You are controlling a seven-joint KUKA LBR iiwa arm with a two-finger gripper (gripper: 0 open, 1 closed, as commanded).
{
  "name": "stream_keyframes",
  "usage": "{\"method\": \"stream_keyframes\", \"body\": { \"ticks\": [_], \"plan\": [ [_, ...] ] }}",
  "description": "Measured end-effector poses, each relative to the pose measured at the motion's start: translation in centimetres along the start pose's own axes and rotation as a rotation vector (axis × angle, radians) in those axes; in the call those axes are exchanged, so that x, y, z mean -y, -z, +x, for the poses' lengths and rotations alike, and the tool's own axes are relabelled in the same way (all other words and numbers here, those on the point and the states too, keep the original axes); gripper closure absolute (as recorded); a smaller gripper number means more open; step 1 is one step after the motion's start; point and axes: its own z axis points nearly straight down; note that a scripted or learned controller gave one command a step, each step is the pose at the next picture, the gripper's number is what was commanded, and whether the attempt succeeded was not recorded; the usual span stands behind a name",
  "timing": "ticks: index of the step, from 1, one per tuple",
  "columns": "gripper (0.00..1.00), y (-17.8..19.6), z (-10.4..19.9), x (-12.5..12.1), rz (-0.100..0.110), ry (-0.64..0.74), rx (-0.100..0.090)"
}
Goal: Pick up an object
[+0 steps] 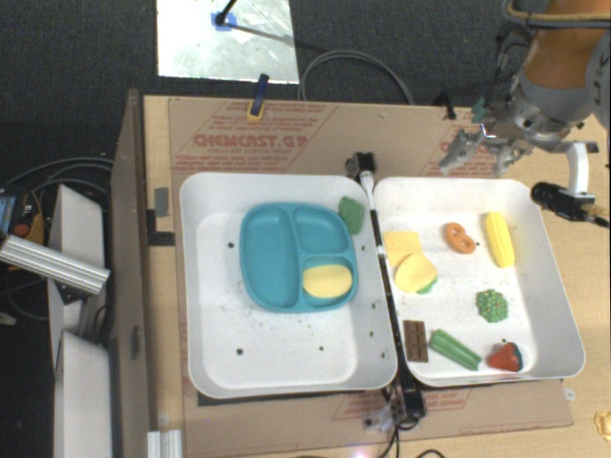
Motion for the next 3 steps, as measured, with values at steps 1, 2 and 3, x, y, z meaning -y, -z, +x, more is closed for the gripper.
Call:
{"method": "stream_keyframes", "body": {
  "ticks": [1, 2, 3],
  "plan": [
    [0.00, -18.2, -7.5, 1.2, 0.006, -0.006, -0.002],
    [1.00, -16.3, -7.1, 0.8, -0.005, 0.001, 0.001],
    [0.00, -16.4, -7.1, 0.8, -0.004, 0.001, 0.001]
  ]
}}
